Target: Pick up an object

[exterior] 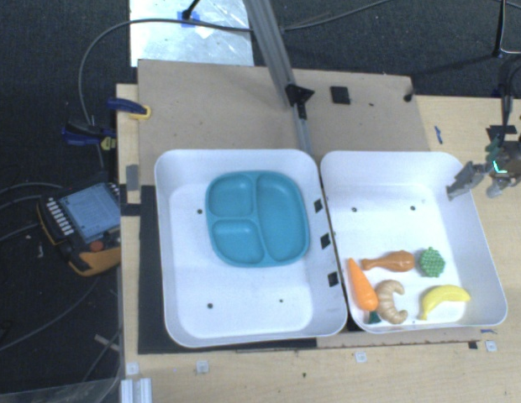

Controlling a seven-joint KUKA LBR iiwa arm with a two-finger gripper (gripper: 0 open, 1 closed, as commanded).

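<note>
In the right bin (386, 187), toy foods lie in the near right corner. An orange carrot (361, 284) is at the left of the group. A brown drumstick (391, 263) and a green broccoli (431, 262) sit behind, with a tan curved pastry (392, 300) and a yellow banana (444, 299) in front. My gripper (476, 187) hangs over the bin's far right rim, well behind the food, open with nothing between its fingers.
A blue divided plate (258, 218) lies in the left bin (185, 292). A grey pole (273, 36) slants over the board behind the bins. Clamps (126, 107) and a small device (84, 217) with cables sit left of the bench.
</note>
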